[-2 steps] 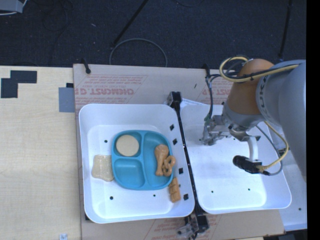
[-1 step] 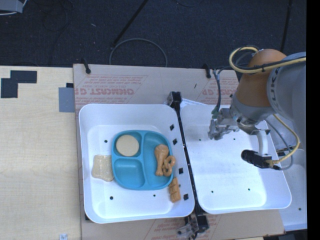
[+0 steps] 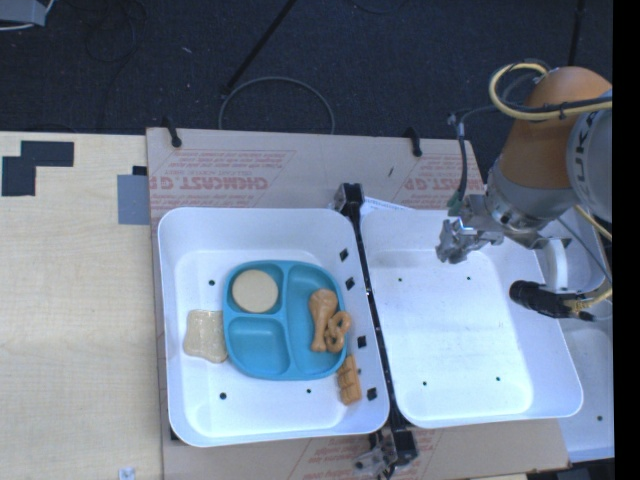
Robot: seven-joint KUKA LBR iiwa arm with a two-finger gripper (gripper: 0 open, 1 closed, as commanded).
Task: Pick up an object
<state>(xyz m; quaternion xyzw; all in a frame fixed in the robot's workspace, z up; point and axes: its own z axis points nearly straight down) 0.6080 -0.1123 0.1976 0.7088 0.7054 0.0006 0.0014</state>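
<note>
Claw (image 3: 452,242) hangs above the right bin's (image 3: 480,398) far edge, nothing seen in it; whether it is apart or together, cannot tell. Arm (image 3: 545,158) bends in from far right. Left bin (image 3: 190,258) holds blue tray (image 3: 262,353): round cookie (image 3: 254,290), pretzel (image 3: 329,320).

You are looking at an evenly lit, fairly bright view; light falls from above. The right bin (image 3: 470,368) below the gripper (image 3: 452,245) glares near white, washing out its floor. Shadows are soft, faint beside the fingers. The dark floor above them is underexposed. Focus is slightly soft overall.
</note>
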